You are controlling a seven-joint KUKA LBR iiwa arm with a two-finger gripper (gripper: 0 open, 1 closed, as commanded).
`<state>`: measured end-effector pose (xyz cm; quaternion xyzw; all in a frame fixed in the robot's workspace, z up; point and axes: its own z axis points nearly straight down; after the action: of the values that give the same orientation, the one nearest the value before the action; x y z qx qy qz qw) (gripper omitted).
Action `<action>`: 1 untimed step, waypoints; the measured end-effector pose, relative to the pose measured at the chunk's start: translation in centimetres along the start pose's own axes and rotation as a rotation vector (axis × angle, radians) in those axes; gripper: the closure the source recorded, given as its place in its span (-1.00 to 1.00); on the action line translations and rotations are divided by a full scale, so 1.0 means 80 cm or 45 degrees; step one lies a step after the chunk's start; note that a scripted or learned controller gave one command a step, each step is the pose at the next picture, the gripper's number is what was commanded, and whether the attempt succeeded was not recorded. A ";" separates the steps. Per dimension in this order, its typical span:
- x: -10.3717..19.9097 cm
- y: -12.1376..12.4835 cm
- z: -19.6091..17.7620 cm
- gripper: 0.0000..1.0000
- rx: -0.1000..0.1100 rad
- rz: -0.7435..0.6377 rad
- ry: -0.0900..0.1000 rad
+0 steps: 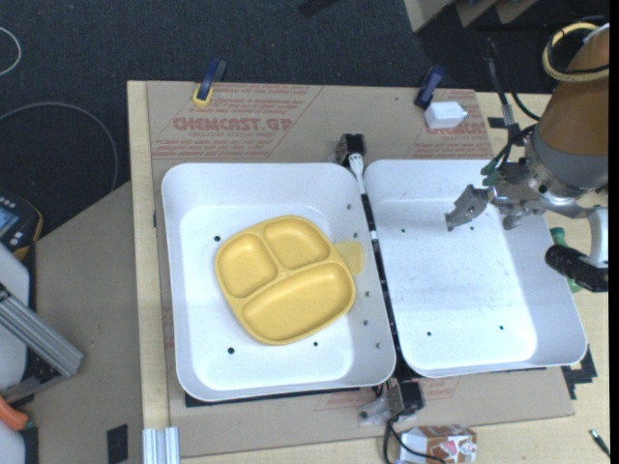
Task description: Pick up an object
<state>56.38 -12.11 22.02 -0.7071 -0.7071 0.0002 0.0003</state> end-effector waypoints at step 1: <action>0.066 -0.059 -0.215 -1.00 -0.027 -0.009 0.000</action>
<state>51.67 -6.81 39.23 -0.7046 -0.7095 -0.0075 -0.0072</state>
